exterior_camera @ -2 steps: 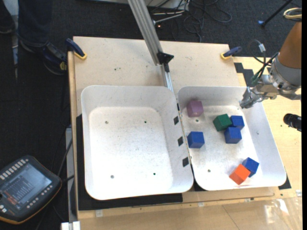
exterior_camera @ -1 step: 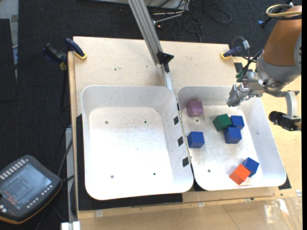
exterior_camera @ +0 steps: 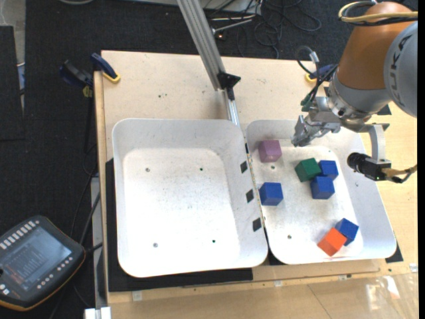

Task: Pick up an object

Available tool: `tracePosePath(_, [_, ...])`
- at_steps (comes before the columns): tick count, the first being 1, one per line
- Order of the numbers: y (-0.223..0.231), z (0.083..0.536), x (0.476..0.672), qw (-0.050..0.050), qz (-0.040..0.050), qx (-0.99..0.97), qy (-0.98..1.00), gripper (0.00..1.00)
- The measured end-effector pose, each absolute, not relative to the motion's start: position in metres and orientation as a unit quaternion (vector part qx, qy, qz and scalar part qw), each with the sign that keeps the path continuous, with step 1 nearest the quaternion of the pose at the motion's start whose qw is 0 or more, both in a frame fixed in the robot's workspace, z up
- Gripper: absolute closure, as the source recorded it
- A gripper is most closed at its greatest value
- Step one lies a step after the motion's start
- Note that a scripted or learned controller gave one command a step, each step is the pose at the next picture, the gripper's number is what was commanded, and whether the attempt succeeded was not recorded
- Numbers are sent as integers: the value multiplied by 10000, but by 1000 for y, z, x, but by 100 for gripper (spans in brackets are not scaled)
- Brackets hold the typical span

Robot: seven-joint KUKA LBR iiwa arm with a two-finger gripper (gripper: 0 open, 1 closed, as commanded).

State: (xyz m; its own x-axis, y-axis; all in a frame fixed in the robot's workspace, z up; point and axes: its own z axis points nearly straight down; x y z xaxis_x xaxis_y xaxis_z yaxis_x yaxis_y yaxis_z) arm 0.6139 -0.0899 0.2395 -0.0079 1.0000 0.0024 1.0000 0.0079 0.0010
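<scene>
My gripper [exterior_camera: 302,138] hangs over the far part of the right bin [exterior_camera: 372,224], its tips pointing down. It sits right of a pale purple cube [exterior_camera: 269,150] and just above and behind a green cube [exterior_camera: 307,169]. Nothing shows between the tips. Two blue cubes [exterior_camera: 324,179] lie touching the green one on its right. Another blue cube [exterior_camera: 271,193] rests near the bin's left wall. An orange cube [exterior_camera: 332,242] and a blue cube [exterior_camera: 347,230] lie together at the near right.
The left bin [exterior_camera: 176,191] adjoins the right one along a black-marked divider. A slanted metal pole [exterior_camera: 206,42] ends at the bins' far edge. A black camera unit [exterior_camera: 365,165] hangs off the wrist. A teach pendant [exterior_camera: 33,261] lies at lower left.
</scene>
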Motion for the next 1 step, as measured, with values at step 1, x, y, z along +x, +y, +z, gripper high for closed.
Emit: tracePosePath(1, [-30,243,605,9,-5,-7040,-7102,100])
